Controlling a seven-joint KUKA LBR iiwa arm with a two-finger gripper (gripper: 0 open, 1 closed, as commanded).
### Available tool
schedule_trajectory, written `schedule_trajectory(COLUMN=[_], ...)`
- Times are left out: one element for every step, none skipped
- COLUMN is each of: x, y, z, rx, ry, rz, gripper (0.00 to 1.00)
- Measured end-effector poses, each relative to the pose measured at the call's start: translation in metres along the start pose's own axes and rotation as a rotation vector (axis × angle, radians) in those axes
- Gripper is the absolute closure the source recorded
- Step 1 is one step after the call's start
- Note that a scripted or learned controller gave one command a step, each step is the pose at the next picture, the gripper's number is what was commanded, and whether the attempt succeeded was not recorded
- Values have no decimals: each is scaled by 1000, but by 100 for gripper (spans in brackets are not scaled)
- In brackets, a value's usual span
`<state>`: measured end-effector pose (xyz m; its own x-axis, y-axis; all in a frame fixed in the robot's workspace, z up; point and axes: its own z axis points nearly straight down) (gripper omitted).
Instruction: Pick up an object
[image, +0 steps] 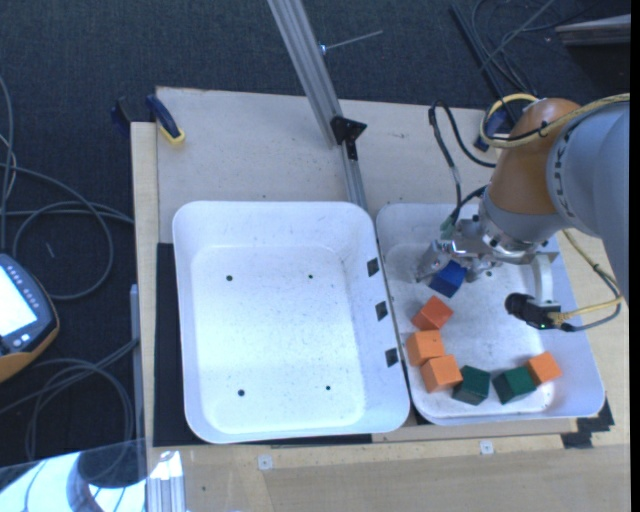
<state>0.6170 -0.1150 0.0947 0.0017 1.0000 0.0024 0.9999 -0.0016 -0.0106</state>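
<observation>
Orange and green blocks (441, 373) lie loose below the gripper (452, 266), whose fingers look closed on a blue block (447, 279), apparently lifting it.

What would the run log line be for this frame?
arm: over right bin | gripper: shut on blue block | rest in bin: four orange blocks, two green blocks | left bin
</observation>
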Motion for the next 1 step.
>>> schedule_trajectory(x=[1], y=[4], z=[-16], rx=[-12], ry=[-1], rz=[-1], gripper=[100])
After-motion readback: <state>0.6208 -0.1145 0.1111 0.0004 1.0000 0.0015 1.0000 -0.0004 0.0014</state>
